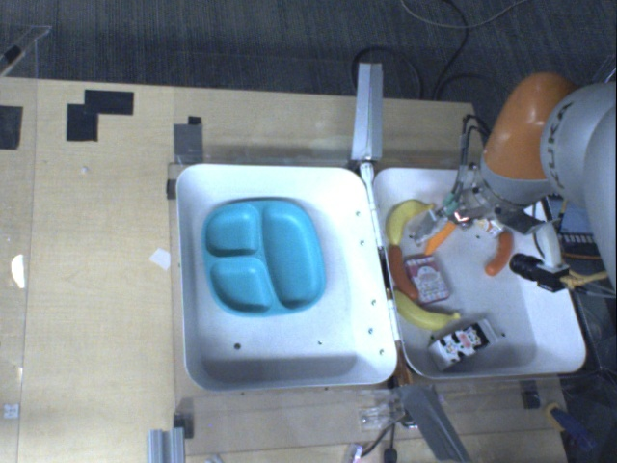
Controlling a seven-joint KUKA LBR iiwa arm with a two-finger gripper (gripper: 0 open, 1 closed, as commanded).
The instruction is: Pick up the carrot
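A thin orange carrot (437,238) lies slanted in the right bin (540,340), just right of a yellow banana (403,218). My gripper (445,218) is low over the carrot's upper end and touches or nearly touches it. The grey arm with its orange band (525,133) reaches in from the right and hides the bin's back right corner. Whether the carrot is gripped is hidden by the wrist.
The right bin also holds a second orange curved piece (499,253), a reddish sausage (394,264), a small printed packet (427,280), another banana (422,312) and a dark-and-white box (460,340). The left bin (289,360) holds a blue divided plate (262,257).
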